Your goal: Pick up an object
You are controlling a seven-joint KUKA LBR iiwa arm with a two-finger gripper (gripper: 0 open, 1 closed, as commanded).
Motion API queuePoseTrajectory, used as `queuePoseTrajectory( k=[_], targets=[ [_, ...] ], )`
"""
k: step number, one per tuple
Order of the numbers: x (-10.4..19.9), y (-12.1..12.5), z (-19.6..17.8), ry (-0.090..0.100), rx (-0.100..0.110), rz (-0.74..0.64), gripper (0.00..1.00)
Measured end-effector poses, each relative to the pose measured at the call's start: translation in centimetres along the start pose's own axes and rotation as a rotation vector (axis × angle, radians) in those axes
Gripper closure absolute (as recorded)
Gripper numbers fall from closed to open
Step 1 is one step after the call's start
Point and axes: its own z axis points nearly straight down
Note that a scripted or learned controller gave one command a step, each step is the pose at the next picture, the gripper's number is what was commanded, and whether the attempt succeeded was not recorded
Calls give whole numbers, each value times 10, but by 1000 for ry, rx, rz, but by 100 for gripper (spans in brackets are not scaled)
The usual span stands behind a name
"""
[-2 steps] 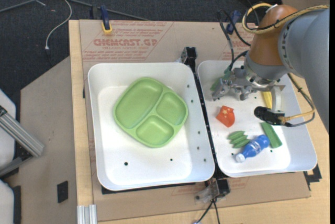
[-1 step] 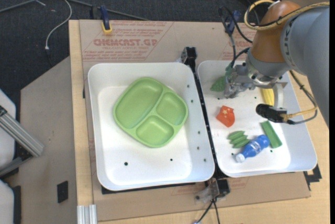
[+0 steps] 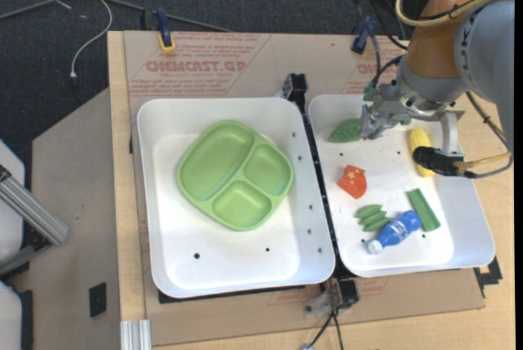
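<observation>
From my seat I see the grey arm (image 3: pixel 482 38) reaching in from the right, its orange band (image 3: pixel 441 21) bulging above the wrist, bent down so the end effector (image 3: pixel 374 127) sits low over the far left corner of the right bin (image 3: pixel 474 246). I cannot tell whether it is spread or pressed together — the tips are a dark blur against the white floor.

The table (image 3: pixel 131 177) is a flat sheet of brown cardboard with red printing. On it the left bin (image 3: pixel 155 242), smooth white plastic with rounded corners, carries a glossy lime-green divided plate (image 3: pixel 234 174) with three compartments, lying near its centre.

In the right bin, a flat green leaf-shaped piece (image 3: pixel 346 131) lies just beside the end effector, on its left — touching or not, I cannot say. A yellow corn-like piece (image 3: pixel 422 148) lies toward the right wall. Near the middle sits a small red-orange block (image 3: pixel 353 181). Closer to the front lie a green rectangular strip (image 3: pixel 423 208), a small blue bottle (image 3: pixel 395 231) with a white cap lying on its side, and a ribbed green pod (image 3: pixel 371 215) just beside the bottle.
</observation>
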Motion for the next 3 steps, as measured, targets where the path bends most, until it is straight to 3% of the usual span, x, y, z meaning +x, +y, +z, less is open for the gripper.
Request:
queuePoseTrajectory(
  k=[1,2,3],
  targets=[
    [-2,2,-44,0,0,0,100],
    [-2,3,-55,1,2,0,100],
    [37,-15,-56,3,9,-3,100]
  ],
)
